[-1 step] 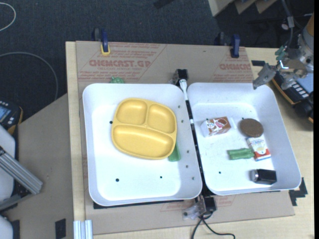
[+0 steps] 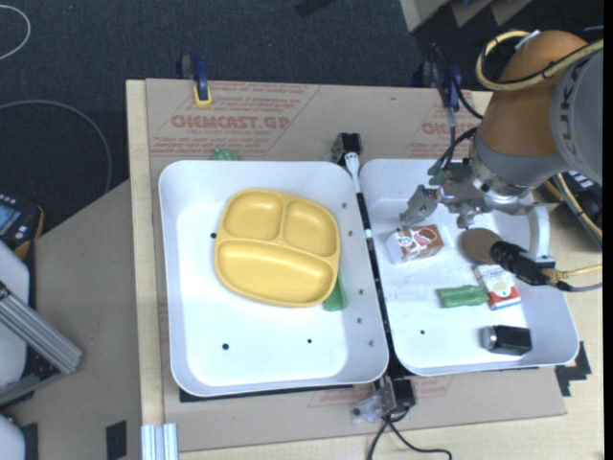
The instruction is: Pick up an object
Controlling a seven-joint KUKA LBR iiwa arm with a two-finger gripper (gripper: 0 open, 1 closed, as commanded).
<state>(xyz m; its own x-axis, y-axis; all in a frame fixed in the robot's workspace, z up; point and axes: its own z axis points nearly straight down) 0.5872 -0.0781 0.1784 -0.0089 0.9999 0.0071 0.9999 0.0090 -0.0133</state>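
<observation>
Pincer (image 2: pixel 442 211) spread wide at 2 o'clock over right bin (image 2: pixel 546 353) | brown bench (image 2: pixel 268 123) | dark carpet (image 2: pixel 86 27) around.

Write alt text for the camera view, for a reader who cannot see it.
A grey and orange robot arm reaches from the right over the right white bin, its gripper just above a small red and white packet. The left white bin holds a yellow divided plate.
</observation>
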